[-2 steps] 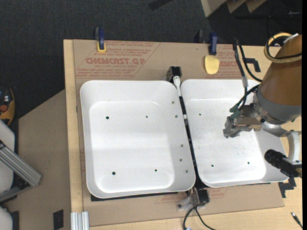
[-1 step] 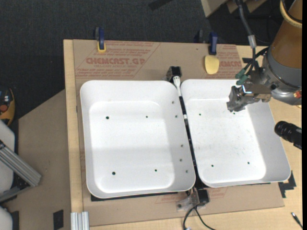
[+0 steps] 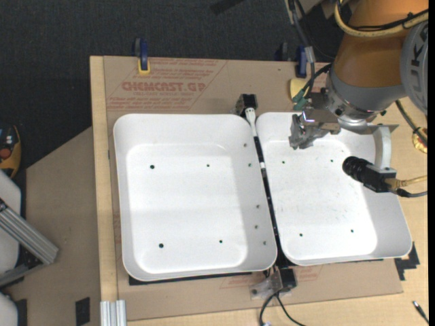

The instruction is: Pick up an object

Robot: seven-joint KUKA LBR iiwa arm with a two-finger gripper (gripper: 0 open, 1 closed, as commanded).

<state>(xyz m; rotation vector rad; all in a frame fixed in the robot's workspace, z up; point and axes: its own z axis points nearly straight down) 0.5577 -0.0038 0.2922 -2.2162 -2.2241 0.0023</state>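
Observation:
My gripper hangs over the far left part of the right bin, close to that bin's back wall. It points down below the grey wrist and the orange band. I see nothing held beneath it. The white floor of the right bin under the gripper is bare apart from small dark dots.
The left bin lies beside the right one, their rims meeting along a black strip. A black cylinder on a white bracket juts from the wrist over the right bin. Clamps hold the brown board at the back.

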